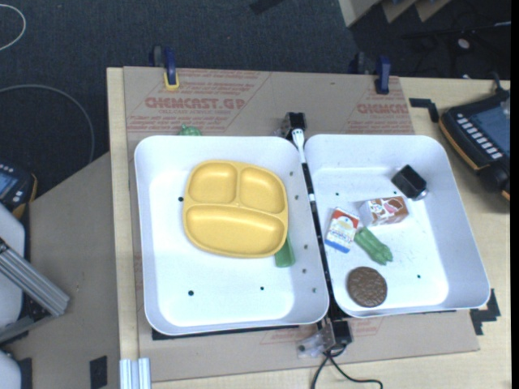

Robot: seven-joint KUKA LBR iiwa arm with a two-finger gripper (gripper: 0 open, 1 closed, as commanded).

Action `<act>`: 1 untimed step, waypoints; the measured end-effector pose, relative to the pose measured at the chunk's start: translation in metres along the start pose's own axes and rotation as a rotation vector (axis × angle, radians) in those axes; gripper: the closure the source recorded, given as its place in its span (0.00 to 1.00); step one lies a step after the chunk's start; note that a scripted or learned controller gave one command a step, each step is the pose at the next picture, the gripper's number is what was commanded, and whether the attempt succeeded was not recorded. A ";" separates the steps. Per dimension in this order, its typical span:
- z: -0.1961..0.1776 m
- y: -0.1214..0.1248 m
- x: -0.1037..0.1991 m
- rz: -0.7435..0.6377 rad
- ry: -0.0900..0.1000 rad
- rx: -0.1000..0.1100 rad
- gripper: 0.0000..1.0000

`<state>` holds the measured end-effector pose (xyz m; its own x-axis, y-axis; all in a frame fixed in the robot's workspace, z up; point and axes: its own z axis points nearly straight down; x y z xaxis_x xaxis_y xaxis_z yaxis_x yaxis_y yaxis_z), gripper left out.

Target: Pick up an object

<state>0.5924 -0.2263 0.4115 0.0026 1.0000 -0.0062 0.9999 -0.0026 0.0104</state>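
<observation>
- You cannot tell from the camera view whether the gripper is open or closed, so treat its state as unknown and take no object as held.
- The arm comes in from the view's right, so the right bin (459, 217) is the nearer one, and everything loose enough to lift lies in it.
- Nearest that side is the black block (409, 181), in the bin's upper right and apart from the rest. In my judgement it is the cleanest first target.
- Just left of and below it is a small brown-and-white carton (385, 210), lying roughly across the bin.
- Next to the left is a white packet (342, 228) with red and blue print. Its long axis runs nearly up and down the view, and it sits close beside the carton.
- A green piece (375, 245) lies at the packet's lower right corner, with its long axis running from upper left to lower right. Close across that axis if you choose it.
- The brown disc (367, 287) lies flat near the bin's front edge. It looks thin and probably hard to pinch.
- Farthest out is the left bin (227, 294), which holds a yellow divided plate (236, 208) with a small green scrap (285, 254) at its lower right rim. That is a longer reach and a wide, awkward grasp.
</observation>
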 end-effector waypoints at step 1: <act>-0.134 0.014 0.066 -0.011 0.002 -0.010 1.00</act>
<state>0.6051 -0.1597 0.5457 -0.0086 1.0000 -0.0045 0.9997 0.0087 0.0207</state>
